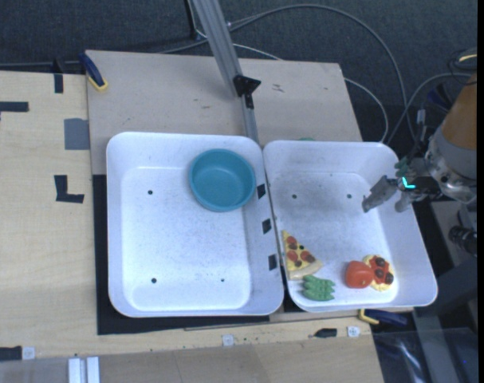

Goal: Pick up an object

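Hand (391, 195) well above tomato (358, 274)

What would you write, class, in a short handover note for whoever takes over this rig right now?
The tool hangs over the right white bin's right rim, fingers spread, holding nothing.
Near that bin's front edge: a toy pizza slice, a green leafy toy, a red tomato-like toy and a small round yellow pizza toy.
The round blue bowl sits in the left white bin.
Done: nothing lifted.
Left: choose an object and grasp it.

No legible text (bins included) anywhere.
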### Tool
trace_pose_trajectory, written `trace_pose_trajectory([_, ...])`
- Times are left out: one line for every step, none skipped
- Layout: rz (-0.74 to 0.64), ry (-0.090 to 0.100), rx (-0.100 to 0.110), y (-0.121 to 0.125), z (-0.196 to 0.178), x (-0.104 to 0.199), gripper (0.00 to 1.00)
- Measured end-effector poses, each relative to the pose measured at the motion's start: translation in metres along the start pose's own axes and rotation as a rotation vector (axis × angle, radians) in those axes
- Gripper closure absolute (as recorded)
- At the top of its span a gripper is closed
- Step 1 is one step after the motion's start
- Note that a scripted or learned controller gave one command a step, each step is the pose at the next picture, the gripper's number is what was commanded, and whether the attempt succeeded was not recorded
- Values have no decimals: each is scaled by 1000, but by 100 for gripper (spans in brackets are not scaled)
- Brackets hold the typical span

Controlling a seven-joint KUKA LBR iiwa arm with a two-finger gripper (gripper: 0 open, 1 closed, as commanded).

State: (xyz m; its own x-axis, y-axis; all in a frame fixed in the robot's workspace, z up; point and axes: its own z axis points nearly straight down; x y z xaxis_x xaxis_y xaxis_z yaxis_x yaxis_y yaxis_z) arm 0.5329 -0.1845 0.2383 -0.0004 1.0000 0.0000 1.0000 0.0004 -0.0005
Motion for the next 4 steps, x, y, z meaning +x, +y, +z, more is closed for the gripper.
trace_pose_trajectory([0, 0, 0, 0, 0, 0, 0])
trace_pose_trajectory([-1, 1, 3, 5, 51, 9, 0])
trace_pose_trajectory([0, 1, 5, 9, 103, 18, 0])
trace_pose_trajectory([0, 0, 0, 10, 150, 18, 0])
